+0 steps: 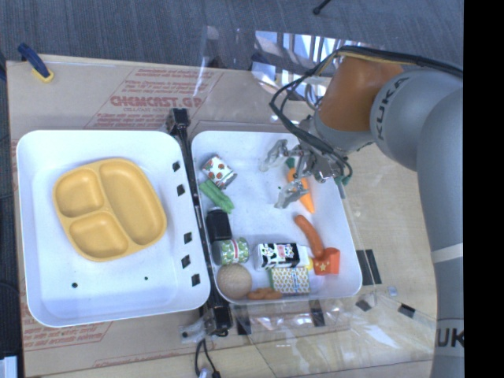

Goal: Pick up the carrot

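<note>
The carrot (305, 198) is small and orange with a green top. It lies in the right bin (252, 144), near that bin's right wall. My gripper (280, 177) hangs over it at the end of the grey arm with the orange band. It is open, with one fingertip (275, 155) up-left of the carrot and the other (284, 200) just left of it. The carrot sits close to the lower finger and partly under the gripper body. I cannot tell whether the fingers touch it.
A yellow divided plate (109, 209) fills the left bin (31, 290). The right bin also holds a spotted can (218, 172), a green vegetable (216, 197), a black item (217, 225), a green can (232, 250), a cow-print carton (282, 254), an orange sausage (309, 234), a red block (327, 262) and a brown ball (234, 280).
</note>
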`<state>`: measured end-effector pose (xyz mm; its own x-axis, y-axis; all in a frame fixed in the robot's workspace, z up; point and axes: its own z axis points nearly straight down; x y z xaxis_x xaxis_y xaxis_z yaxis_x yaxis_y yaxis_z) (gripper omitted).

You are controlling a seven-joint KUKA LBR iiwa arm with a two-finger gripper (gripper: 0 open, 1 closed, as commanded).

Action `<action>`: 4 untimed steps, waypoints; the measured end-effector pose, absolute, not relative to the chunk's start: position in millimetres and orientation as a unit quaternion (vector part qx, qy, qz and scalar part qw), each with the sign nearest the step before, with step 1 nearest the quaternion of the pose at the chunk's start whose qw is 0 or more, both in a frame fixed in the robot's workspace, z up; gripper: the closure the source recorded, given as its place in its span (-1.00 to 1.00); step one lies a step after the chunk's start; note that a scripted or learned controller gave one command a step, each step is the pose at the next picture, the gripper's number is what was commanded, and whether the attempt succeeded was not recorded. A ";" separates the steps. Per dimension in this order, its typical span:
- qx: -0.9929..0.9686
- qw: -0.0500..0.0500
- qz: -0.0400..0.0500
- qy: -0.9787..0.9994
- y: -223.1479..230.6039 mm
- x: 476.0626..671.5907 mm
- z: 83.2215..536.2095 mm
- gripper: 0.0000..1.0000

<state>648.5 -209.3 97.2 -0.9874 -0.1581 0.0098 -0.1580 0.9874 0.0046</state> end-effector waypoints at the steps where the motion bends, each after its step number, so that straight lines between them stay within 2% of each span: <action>1: 0.083 -0.004 0.001 -0.997 -208.1 654.6 116.2 1.00; 2: 0.142 -0.004 0.002 -0.990 -209.2 626.7 180.9 1.00; 3: 0.365 0.001 -0.001 -0.931 -207.8 600.4 121.7 1.00; 4: 0.278 -0.004 0.001 -0.961 -166.0 602.9 179.7 1.00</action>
